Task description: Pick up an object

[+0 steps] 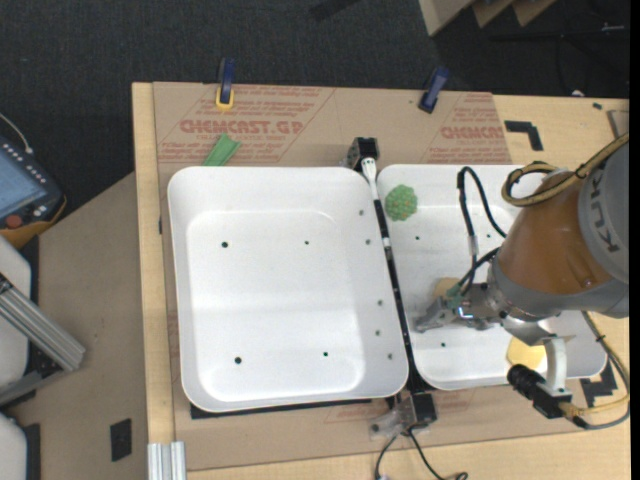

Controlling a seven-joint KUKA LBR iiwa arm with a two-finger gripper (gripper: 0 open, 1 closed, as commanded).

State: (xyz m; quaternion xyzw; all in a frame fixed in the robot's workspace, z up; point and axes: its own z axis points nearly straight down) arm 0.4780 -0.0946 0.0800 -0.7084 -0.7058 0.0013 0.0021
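A green fuzzy ball [401, 202] lies at the far left corner of the right bin [440, 368]. My gripper [436, 314] is down low in the middle of that bin, near its left wall, well in front of the ball. A small tan and green thing [447, 289] sits right at the gripper's far side; whether it touches the gripper is unclear. A yellow object [526, 353] lies near the bin's front right, partly hidden under the arm's wrist.
The left bin [190, 268] stands beside the right one, sharing a black divider edge [388, 258]. A green strip [220, 151] lies on the cardboard behind the left bin. Black cables [468, 208] hang over the right bin.
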